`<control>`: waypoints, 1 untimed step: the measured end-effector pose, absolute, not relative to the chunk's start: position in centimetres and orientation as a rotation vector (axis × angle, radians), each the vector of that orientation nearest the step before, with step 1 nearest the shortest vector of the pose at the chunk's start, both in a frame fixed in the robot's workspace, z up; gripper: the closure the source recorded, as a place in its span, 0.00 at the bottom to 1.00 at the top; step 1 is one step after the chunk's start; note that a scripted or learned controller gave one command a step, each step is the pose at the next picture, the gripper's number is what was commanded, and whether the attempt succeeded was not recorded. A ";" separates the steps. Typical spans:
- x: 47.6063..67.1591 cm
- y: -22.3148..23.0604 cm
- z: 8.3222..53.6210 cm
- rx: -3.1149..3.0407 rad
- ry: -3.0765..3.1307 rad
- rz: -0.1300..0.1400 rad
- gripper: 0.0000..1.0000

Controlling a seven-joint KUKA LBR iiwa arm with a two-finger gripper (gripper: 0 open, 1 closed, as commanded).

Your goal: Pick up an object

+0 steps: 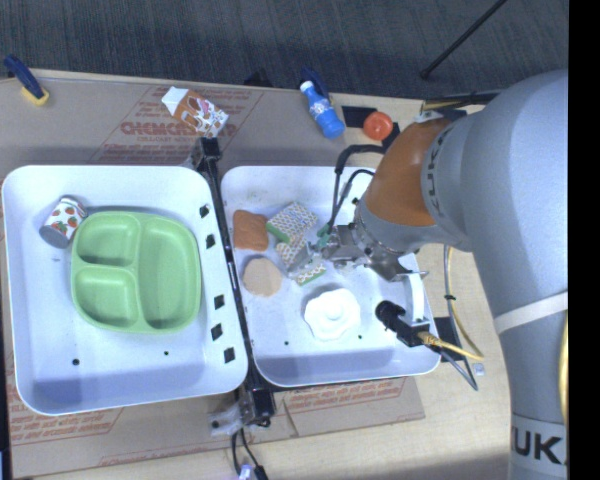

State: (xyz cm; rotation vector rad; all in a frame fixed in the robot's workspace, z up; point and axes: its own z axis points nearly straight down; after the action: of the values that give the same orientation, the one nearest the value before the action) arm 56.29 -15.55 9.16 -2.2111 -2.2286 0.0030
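both bins (40,368) looked like smooth white plastic with a faint sheen. the green divided tray (135,268) was plastic too, satiny and evenly coloured. the arm (500,198) had a smooth, softly glossy grey shell, and its orange band (405,173) shone a little. under the bins lay matt brown cardboard (130,133) with red print. the orange block (249,230) and the tan round piece (262,277) looked matt, perhaps foam. the patterned packet (294,223) looked like printed paper or foil. the white round thing (331,314) looked smooth and plastic. the blue bottle (323,111) looked like glossy plastic.
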 end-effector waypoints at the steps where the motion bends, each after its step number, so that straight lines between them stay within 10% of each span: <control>1: 56.3 -15.6 10.2 -2.207 -2.231 0.006 1.00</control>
State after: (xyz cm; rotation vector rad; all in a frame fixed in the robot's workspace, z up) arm 56.29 -15.56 10.15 -2.2065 -2.2313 0.0057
